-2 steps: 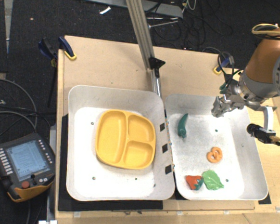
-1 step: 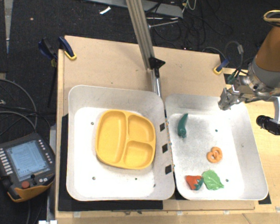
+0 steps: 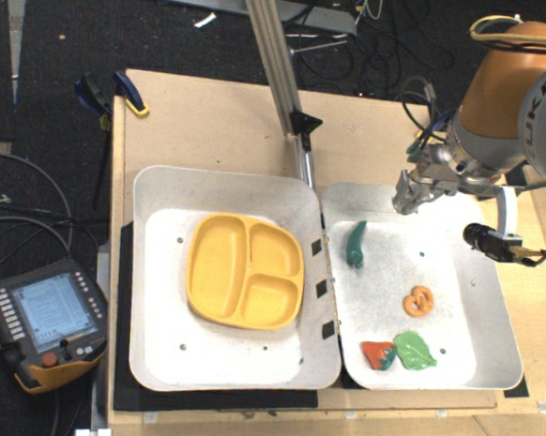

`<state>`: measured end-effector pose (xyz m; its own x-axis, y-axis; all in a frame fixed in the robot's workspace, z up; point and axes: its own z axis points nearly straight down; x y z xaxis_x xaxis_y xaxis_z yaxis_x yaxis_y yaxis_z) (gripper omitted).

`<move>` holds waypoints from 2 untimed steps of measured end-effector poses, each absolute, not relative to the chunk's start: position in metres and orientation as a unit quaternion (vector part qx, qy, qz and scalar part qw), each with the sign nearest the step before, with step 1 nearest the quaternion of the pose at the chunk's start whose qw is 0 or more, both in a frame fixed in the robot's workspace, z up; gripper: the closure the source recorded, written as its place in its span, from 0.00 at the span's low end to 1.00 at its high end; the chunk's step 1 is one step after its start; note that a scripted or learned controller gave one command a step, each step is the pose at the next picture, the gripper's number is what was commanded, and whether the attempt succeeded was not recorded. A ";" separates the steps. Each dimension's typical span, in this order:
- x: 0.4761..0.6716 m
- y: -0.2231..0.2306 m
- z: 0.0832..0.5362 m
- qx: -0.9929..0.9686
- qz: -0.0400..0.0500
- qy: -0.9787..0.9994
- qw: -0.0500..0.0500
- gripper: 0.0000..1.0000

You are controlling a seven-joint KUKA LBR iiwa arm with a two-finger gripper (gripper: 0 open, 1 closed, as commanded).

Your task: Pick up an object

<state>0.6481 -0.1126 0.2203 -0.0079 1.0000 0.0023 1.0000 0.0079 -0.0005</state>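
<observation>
Pincer (image 3: 408, 202) of the grey arm, with its orange band, is hanging over the far left corner of the right bin (image 3: 487, 370), reaching in from the right; whether it is spread or closed cannot be told from this angle, and nothing is showing within it. Four small things are lying on the floor of the right bin. Nearest the pincer, a green pepper-shaped piece (image 3: 356, 244) is resting close to the bin's left wall, lengthwise toward the camera. An orange pretzel-shaped piece (image 3: 418, 301) is sitting near the bin's middle, well apart from the pepper. Toward the near edge, a light green leafy piece (image 3: 414, 351) is lying just beside a red piece (image 3: 376, 353), the two appearing to be touching; a darker teal part is showing at the red piece's near end. The left bin (image 3: 148, 250) is bearing a yellow divided plate (image 3: 246, 271) with three compartments, sitting flat near its middle. A teach pendant (image 3: 46, 322) with a lit screen is lying on the dark floor left of the bench (image 3: 196, 122).
</observation>
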 end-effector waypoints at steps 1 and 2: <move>0.630 -0.057 0.231 -0.704 -0.001 -0.710 0.001 1.00; 0.618 -0.006 0.221 -0.704 0.000 -0.710 0.002 1.00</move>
